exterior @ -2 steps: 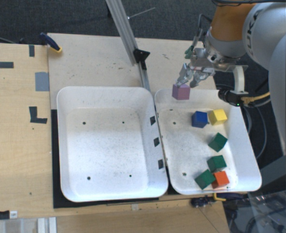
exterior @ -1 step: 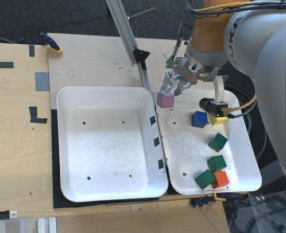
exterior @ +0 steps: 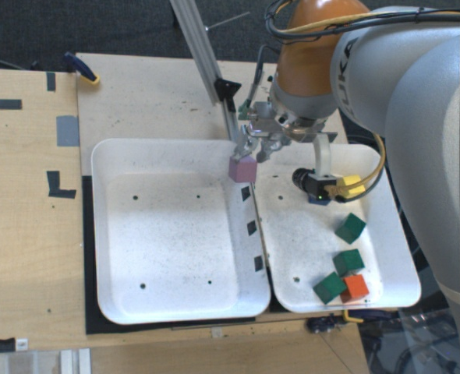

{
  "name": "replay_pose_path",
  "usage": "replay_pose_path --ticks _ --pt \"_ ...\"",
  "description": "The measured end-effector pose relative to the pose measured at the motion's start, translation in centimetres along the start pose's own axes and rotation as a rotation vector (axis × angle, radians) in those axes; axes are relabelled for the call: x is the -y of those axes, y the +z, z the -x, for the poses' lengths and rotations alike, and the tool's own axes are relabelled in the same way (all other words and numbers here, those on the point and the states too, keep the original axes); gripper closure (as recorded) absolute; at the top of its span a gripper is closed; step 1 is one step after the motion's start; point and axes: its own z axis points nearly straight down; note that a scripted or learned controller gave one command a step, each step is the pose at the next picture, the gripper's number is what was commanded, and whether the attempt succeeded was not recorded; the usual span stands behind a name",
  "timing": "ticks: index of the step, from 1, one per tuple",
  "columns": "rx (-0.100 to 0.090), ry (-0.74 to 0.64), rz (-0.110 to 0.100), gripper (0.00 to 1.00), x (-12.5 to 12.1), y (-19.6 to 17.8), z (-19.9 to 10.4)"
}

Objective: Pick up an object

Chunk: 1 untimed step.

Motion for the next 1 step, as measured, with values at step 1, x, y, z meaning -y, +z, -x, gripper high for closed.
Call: replay_pose_path --ticks 1 --pt "-0.001 0.0 0.0 1.0 1.68 -0.23 -4.38"
